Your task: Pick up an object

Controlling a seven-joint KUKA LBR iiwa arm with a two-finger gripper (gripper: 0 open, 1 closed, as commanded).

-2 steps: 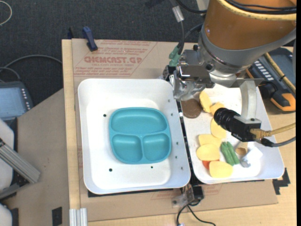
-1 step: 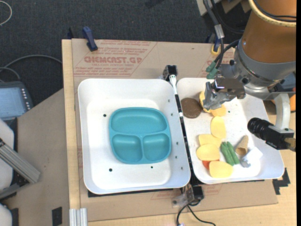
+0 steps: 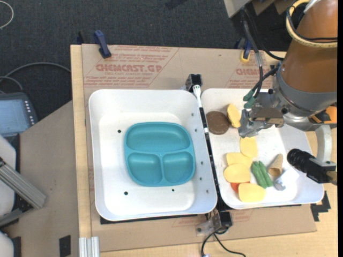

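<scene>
Furthest to my view's left sits the left bin [image 3: 102, 143], a shallow white tray on the brown board [image 3: 134, 63], and in its middle lies a teal divided plate [image 3: 159, 153] with one long compartment at the top and two smaller ones below, all three bare. A black clip [image 3: 194, 81] sits at the top of the seam where the two bins meet. Just past that seam, in the right bin [image 3: 300, 194], a round brown cookie-like disc [image 3: 217, 122] lies near the upper left corner, with a yellow wedge [image 3: 233, 114] touching its right edge. My pincer [image 3: 247, 128] hangs over this same bin, just right of the wedge and above a pale yellow piece [image 3: 248, 146]; I see nothing gripped in it, and from this angle I cannot tell how wide it stands. Below that piece lies a cluster of yellow slices [image 3: 238, 172], a bit of red [image 3: 235, 186] peeking from under them, and another yellow block [image 3: 251, 192] at the bin's near edge. A green bean pod [image 3: 261, 174] lies slantwise against the slices, and just beside it rests a tan cone-shaped piece [image 3: 275, 166]. Everything I might pick lies flat on the bin floor. My grey wrist and orange band [image 3: 313, 42] rise at the far right.
</scene>
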